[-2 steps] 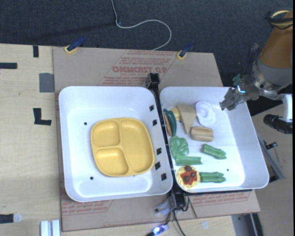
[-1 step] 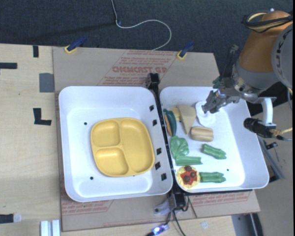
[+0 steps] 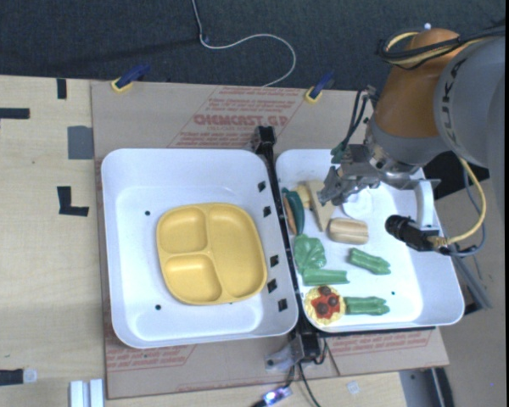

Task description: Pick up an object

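Nearest the camera, at the front of the right bin (image 3: 441, 308), a small pizza slice (image 3: 324, 303) lies beside a green pea pod (image 3: 366, 306), the pod's long axis running left to right. Just behind them sit a leafy green piece (image 3: 310, 258) and a second green pod (image 3: 370, 262), tilted down toward the right. The left bin (image 3: 127, 227) holds a yellow divided plate (image 3: 210, 253), lying flat, well apart from the toys.

Farther back, a tan bread-like roll (image 3: 347, 230) lies with its long axis roughly left to right, just below the claw (image 3: 343, 185). It looks like light, stiff plastic with a smooth, probably slippery skin, so my judgement is that a grasp across its short width at the middle would hold best. To its left a pale stick (image 3: 315, 208) and a dark green and orange piece (image 3: 291, 209) run front to back along the bin's inner wall.

The claw hangs over the back of the right bin, above the roll and the stick. Nothing is visibly between its tips, and how far it is parted I cannot tell from this slant. Beyond the bins, the surface (image 3: 34, 159) carries cardboard (image 3: 229, 117) and a thin white cable (image 3: 246, 41).
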`<state>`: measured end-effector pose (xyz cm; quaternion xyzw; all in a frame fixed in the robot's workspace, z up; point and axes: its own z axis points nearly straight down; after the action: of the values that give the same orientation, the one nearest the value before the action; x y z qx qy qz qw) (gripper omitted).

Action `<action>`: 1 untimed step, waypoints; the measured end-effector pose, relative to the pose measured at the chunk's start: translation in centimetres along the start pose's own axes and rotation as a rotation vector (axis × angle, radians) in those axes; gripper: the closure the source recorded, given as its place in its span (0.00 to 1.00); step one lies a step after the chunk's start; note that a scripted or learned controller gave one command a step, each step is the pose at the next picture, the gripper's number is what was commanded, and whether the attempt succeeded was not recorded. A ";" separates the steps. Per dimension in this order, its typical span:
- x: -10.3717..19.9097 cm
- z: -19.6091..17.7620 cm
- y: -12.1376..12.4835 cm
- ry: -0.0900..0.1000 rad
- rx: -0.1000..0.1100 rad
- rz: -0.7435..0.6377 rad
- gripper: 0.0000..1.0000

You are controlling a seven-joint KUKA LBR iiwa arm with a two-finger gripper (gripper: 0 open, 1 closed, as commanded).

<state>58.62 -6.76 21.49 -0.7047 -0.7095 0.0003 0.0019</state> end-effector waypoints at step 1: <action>4.4 0.3 -2.5 -0.001 0.001 0.002 1.00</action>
<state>56.13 -2.33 21.24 -0.7053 -0.7089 0.0009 0.0019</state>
